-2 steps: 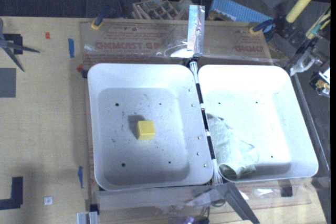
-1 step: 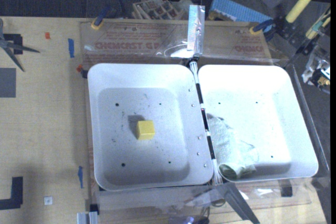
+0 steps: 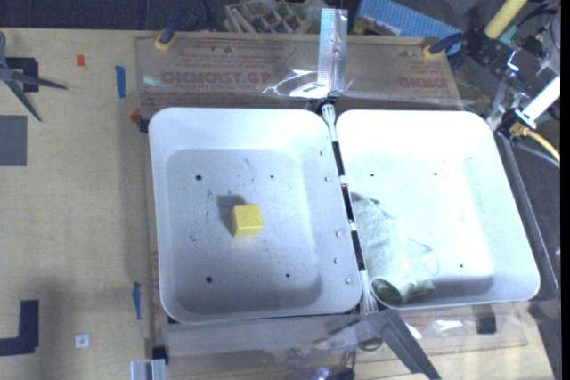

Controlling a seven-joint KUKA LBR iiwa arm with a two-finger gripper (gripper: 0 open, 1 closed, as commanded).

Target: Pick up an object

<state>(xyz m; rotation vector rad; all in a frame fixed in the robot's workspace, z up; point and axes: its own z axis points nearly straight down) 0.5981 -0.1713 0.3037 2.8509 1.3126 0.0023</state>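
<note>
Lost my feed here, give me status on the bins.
Yellow block alone on left bin floor, untouched. Rolled cloth in right bin, near corner by the divider. Nothing over the block.

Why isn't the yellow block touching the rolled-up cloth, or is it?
Apart. The camera view shows the yellow block in the left bin and the rolled-up cloth in the right bin.
</note>
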